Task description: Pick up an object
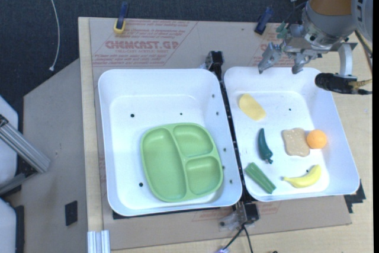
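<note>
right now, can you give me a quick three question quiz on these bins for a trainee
1. True or false: the green divided plate lies in the same bin as the banana.
2. Which item touches the slice of bread? A) orange ball B) yellow block C) dark green pepper
3. Fill in: the hand hovers open over the ____ rim of the right bin.

Key: 1 false; 2 A; 3 far
</note>
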Controlling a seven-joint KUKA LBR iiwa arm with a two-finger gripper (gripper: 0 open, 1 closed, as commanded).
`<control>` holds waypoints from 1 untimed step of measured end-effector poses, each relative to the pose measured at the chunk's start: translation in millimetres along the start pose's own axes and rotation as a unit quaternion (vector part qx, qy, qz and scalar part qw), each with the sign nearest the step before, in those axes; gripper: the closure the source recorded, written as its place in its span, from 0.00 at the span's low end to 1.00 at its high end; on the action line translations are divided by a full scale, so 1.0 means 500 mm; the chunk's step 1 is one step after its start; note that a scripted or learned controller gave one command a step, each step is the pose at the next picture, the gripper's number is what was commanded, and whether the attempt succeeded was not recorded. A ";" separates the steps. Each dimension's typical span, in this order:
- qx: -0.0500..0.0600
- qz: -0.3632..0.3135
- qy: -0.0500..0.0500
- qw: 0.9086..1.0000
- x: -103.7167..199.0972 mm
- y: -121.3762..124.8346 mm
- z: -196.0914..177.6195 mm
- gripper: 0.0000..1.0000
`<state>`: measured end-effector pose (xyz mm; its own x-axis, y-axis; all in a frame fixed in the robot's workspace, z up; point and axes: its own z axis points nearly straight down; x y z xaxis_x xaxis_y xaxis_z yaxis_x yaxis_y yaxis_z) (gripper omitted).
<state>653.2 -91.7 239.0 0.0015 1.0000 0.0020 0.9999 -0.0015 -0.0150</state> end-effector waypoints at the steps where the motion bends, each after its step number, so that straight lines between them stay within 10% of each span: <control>1: -0.007 -0.001 -0.001 1.000 0.000 0.005 -0.016 0.00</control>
<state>655.5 -91.6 247.1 -0.0004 1.0000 0.0005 1.0000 0.0004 -0.0013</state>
